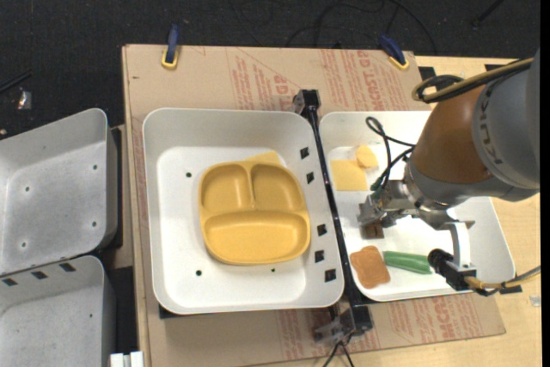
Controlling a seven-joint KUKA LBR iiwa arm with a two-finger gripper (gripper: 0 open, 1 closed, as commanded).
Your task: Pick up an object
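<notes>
In the left bin (pixel 172 211) lies a yellow divided plate (pixel 253 213). The right bin (pixel 490 249) holds a pale yellow flat piece (pixel 348 175), a small yellow chunk (pixel 367 156), a brown oval piece (pixel 370 266) and a green stick (pixel 407 262). My gripper (pixel 375 219) is down inside the right bin, just above the brown oval piece and left of the green stick. The arm's orange band (pixel 455 142) hangs over the bin's middle and hides part of the floor there.
A black divider rail (pixel 325 193) runs between the two bins. Cables (pixel 387 150) loop from the wrist across the right bin. The bins rest on a cardboard sheet (pixel 249 77) held by clamps; grey trays (pixel 51 185) lie to the left.
</notes>
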